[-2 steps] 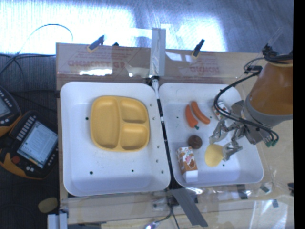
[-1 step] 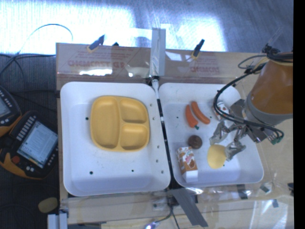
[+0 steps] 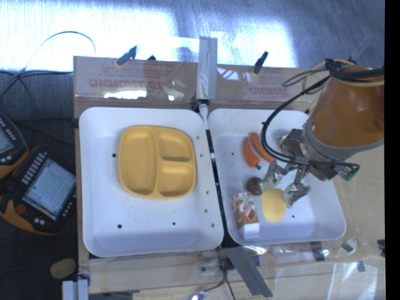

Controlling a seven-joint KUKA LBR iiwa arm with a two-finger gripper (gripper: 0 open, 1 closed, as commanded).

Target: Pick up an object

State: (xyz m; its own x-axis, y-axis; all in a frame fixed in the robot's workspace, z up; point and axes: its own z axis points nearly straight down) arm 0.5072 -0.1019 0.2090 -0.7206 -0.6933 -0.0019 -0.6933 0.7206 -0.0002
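Near edge of the right bin (image 3: pixel 325 233): snack packet (image 3: pixel 245 210) by the near-left corner, yellow lemon-like piece (image 3: pixel 273 205) just right of it, and my gripper (image 3: pixel 284 185) is over that piece with fingers (image 3: pixel 297 191) spread, nothing between them. Brown nut-like lump (image 3: pixel 254 185) sits just beyond the packet, touching or nearly touching the yellow piece, and the orange carrot-like sticks (image 3: pixel 253 149) lie farther back toward the left wall; the left bin (image 3: pixel 100 230) carries a yellow divided plate (image 3: pixel 157 160) mid-floor. Risk: the round yellow piece could squirt out sideways on closing, or I clip the brown lump or packet and grab two or none.
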